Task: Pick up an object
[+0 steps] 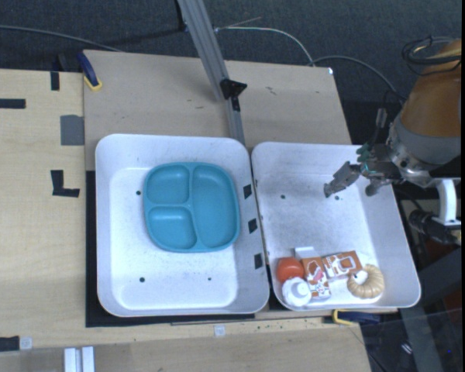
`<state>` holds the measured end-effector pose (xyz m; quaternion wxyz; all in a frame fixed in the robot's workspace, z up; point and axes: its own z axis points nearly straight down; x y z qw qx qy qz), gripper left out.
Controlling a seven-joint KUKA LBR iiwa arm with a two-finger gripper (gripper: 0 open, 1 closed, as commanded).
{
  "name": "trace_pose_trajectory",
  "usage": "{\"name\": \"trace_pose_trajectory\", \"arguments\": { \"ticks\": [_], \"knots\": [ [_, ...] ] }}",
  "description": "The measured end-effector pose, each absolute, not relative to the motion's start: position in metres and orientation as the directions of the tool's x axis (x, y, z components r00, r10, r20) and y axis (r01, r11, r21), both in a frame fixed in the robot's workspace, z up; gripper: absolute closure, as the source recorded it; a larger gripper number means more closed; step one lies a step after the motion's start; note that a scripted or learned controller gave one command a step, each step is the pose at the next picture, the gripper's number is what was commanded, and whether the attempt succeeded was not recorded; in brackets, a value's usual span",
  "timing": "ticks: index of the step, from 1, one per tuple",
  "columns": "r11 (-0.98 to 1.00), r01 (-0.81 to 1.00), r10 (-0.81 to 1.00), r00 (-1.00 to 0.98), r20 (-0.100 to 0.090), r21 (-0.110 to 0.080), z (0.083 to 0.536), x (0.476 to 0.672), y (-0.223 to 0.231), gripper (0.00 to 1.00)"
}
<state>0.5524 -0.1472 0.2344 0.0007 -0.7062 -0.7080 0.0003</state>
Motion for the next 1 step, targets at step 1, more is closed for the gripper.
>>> {"name": "trace_pose_trajectory", "arguments": {
  "ticks": [1],
  "knots": [
    [0.003, 1.000, 1.000, -0.003, 0.001, -0.002, 0.2344, 0.5524, -0.1472, 0.00]
  ]
}}
